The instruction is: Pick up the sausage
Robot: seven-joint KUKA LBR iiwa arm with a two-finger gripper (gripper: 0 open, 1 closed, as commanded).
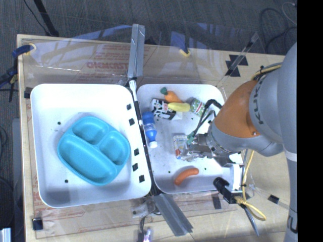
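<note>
Wooden bench (60, 59) on dark grey carpet (192, 6).

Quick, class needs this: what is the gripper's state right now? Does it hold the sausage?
Gripper: open or shut cannot be told; it hovers above the sausage, which lies free on the right bin floor.

Orange-brown sausage (186, 175) lies flat; right bin's near edge.

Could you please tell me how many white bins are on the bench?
2. The left bin holds a blue divided plate; the right bin holds the sausage and other small items.
</note>
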